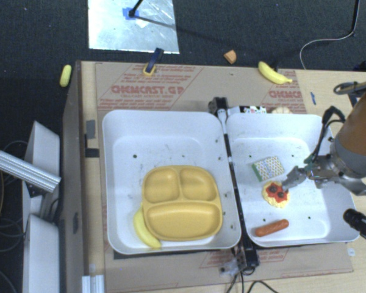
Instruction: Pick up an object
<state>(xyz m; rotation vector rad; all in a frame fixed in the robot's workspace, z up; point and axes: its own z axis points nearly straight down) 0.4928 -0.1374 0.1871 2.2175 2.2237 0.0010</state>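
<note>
My pincer [288,185] hangs low in the right bin [305,133], tips at the round yellow pizza toy [276,195]; whether they grip it, I cannot tell. A smooth sausage [271,227] lies nearby.

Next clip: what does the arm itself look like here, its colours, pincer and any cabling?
The arm comes in from the right: a rounded orange section above a grey wrist housing. A black cable loops along its near side. The pincer is slim, grey metal, tapering to a narrow tip. A dark fitting sits below the wrist. No markings are legible.
</note>
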